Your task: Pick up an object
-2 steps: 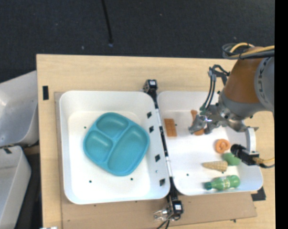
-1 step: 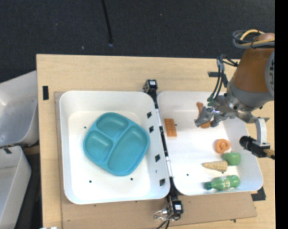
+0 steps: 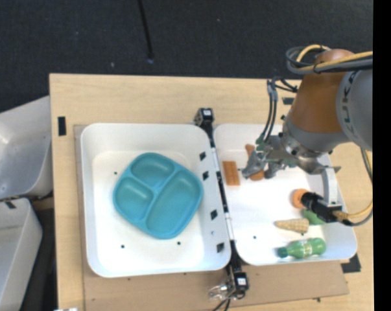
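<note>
You saw the arm (image 3: pixel 325 105) reach in from the right over the right-hand bin (image 3: pixel 247 251), its gripper (image 3: pixel 259 167) lowered into the upper left part of that bin. Whether the gripper was spread or closed could not be told from this view, and nothing could be seen held in it. The nearest candidate was the orange block (image 3: pixel 231 173), a small flat piece lying on the bin floor just beside the gripper, on its left, close to the divider between the two bins. Its long axis ran roughly top to bottom in the view, nearly parallel to that divider. A small brownish piece (image 3: pixel 250 150) lay just above the gripper, partly hidden by the wrist hardware, too unclear to name. The other items lay well apart, toward the lower right: an orange ball (image 3: pixel 299 197), a cone-shaped piece (image 3: pixel 292 225) pointing left, and a green bottle (image 3: pixel 302 247) lying on its side near the bin's lower wall. The left-hand bin (image 3: pixel 91 238) held a blue divided plate (image 3: pixel 157 195). By this layout, you would judge the block the likeliest target: a short shift leftward would bring the gripper over it, and closing across its narrow width would mean a left-to-right closing line.
</note>
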`<act>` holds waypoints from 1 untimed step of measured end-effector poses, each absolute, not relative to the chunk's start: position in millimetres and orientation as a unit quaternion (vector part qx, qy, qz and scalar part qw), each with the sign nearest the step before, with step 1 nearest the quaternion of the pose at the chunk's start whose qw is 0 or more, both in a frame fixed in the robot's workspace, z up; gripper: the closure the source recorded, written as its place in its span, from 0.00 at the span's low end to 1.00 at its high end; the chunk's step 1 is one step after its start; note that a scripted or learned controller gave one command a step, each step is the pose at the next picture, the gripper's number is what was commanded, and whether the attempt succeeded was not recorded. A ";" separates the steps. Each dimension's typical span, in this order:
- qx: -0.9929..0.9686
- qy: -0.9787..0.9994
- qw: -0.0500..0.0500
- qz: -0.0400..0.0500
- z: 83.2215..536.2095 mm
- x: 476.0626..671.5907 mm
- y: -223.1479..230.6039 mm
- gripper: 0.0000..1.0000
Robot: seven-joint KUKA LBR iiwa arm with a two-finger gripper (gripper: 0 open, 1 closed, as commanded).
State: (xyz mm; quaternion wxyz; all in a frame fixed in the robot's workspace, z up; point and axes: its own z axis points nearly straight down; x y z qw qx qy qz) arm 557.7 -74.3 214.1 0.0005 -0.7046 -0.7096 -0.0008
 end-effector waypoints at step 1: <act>-0.704 -0.710 0.001 -0.001 216.6 555.0 -14.1 1.00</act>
